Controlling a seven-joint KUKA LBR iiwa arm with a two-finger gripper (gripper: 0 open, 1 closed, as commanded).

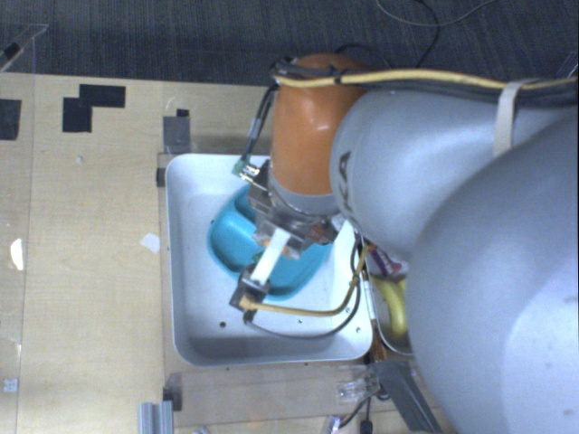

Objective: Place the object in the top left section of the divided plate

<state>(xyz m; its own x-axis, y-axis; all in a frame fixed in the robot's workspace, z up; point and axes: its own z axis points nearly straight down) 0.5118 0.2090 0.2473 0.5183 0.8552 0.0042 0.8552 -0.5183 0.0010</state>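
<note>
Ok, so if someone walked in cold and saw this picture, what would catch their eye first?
The bulky grey arm takes up the right side of the view, with its orange band bright at top centre. Under the wrist, a vivid blue plate lies in the left white bin, partly hidden by the arm.

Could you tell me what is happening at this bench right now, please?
The grey arm reaches in from the right and its wrist hangs over the blue divided plate in the white bin. The wrist covers much of the plate, so I cannot tell whether an object is held or already placed.
</note>
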